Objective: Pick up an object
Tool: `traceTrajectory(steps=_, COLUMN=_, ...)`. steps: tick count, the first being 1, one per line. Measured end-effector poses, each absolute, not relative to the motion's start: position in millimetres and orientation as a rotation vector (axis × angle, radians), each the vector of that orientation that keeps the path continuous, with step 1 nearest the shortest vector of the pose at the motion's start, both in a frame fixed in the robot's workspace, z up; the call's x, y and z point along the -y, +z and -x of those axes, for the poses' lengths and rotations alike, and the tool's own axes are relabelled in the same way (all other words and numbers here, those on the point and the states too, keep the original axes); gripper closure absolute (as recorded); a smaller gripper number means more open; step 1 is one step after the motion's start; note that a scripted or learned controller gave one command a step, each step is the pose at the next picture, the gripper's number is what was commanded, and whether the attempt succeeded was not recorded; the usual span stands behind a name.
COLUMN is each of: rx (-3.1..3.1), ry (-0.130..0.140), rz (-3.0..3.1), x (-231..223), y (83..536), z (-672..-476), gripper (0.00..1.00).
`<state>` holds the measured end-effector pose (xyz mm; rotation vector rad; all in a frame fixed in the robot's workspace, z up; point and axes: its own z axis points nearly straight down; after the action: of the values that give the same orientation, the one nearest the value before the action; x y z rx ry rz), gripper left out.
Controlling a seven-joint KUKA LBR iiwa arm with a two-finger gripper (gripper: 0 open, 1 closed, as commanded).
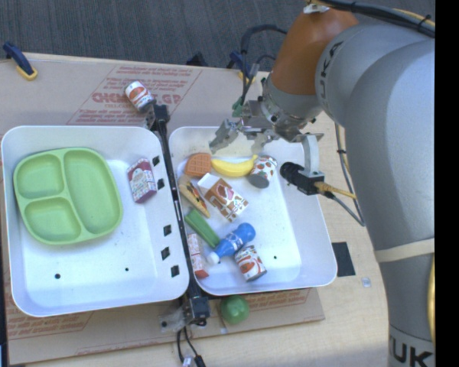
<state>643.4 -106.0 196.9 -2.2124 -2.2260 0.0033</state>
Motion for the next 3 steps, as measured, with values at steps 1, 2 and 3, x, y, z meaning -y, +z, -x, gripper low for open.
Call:
traceTrajectory(steps=1, rx=2.235, ry=-0.007, rz=2.218, x=92.9, y=107.9, z=-658.6, gripper=0.0)
traceTrajectory(steps=2, rx=2.238, ry=-0.004, rz=2.213, x=92.7, y=117.3, z=-658.3, gripper=1.0)
traceTrajectory(steps=3, rx=2.228, ry=-0.002, rz=2.213, x=24.7, y=193.1, z=-657.0, gripper=1.0)
